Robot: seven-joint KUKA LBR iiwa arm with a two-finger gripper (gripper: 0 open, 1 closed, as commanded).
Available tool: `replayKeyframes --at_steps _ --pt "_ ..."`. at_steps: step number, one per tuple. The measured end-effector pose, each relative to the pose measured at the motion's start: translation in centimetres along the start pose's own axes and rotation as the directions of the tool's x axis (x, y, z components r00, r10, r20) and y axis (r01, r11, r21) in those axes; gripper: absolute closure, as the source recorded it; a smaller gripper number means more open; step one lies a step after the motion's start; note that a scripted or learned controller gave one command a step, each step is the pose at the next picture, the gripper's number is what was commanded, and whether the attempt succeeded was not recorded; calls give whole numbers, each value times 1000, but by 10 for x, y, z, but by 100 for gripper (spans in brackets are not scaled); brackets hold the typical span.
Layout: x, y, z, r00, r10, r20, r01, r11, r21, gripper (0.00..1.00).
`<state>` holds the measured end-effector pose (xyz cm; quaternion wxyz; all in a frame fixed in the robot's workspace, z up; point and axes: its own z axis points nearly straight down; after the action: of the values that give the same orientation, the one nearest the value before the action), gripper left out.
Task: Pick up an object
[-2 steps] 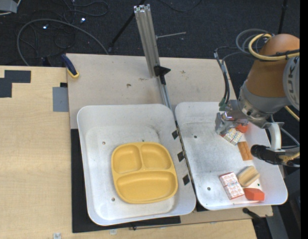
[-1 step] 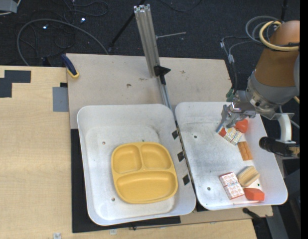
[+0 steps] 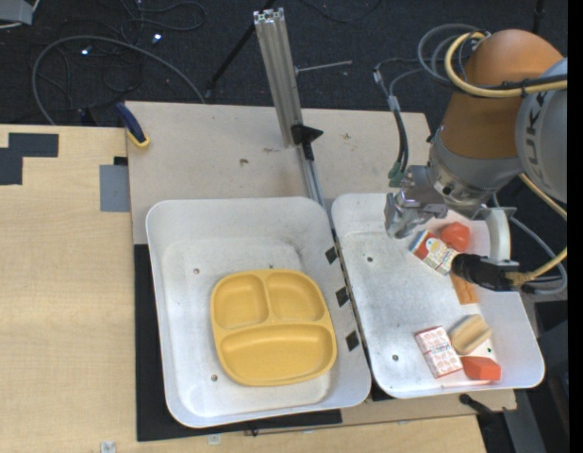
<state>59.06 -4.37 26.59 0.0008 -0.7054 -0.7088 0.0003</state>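
The gripper [image 3: 405, 223] hangs over the right bin [image 3: 395, 291] (finger spread: cannot tell). Just right of it lies a carton [image 3: 441, 249]; a yellow tray [image 3: 273, 326] sits well left.

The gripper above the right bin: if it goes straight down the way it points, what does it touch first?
Probably the bare floor of the right bin, near its back edge. The gripper points down, just left of the small orange-and-white carton; depth is unclear, so it might graze that carton.

Arm [image 3: 518, 111]: grey casing, fat glossy orange band above wrist. Yellow and grey cables loop over the top. Metallic grey gripper [image 3: 405, 217], black hose alongside.
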Motion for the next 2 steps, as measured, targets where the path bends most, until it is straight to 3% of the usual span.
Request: replayKeyframes --at_steps 2 --pt "111 31 8 1000 -1 0 1 1000 0 100"
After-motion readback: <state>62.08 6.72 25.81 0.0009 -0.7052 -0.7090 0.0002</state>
